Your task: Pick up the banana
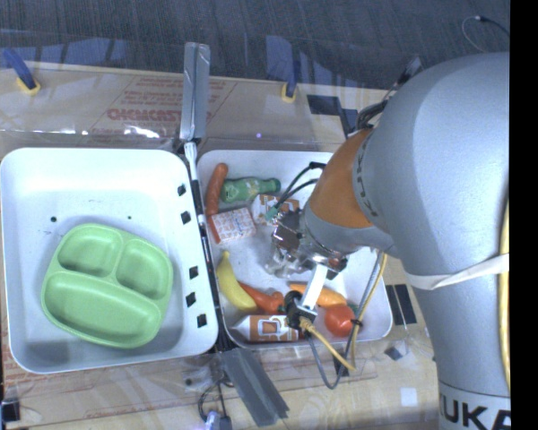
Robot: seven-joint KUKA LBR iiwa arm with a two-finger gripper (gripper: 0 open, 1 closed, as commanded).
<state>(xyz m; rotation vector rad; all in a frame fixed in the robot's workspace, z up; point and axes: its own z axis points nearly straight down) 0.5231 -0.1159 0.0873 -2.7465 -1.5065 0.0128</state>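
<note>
Reaching in from the right, the grey arm with its orange band [341, 195] covers much of the right-hand shallow white bin [251, 157], and its two-finger gripper [287, 256] hangs over the middle of that bin; whether the gripper is open or closed cannot be told, as the wrist and cables hide it. The left-hand shallow white bin [36, 177] sits just beside the right one, the two sharing a central wall. In the left bin, a pale green plastic plate with three compartments [108, 282] lies toward the front left corner. Inside the right bin, the yellow curved banana [231, 285] lies against the left wall, near the front, its tip pointing toward the back edge; nothing grips it, and it lies to the left of the gripper. An orange carrot [267, 299] touches the banana's lower end and runs toward the front right. Along the front edge lies a brown bottle with a white and orange label [267, 328], just below the carrot. A red round item [338, 319] sits near the front right corner. Near the back edge lies a green bottle [247, 188], with a long reddish-orange sausage-shaped item [214, 189] beside it along the left wall. Below these rests a small white box with red print [233, 226].
</note>
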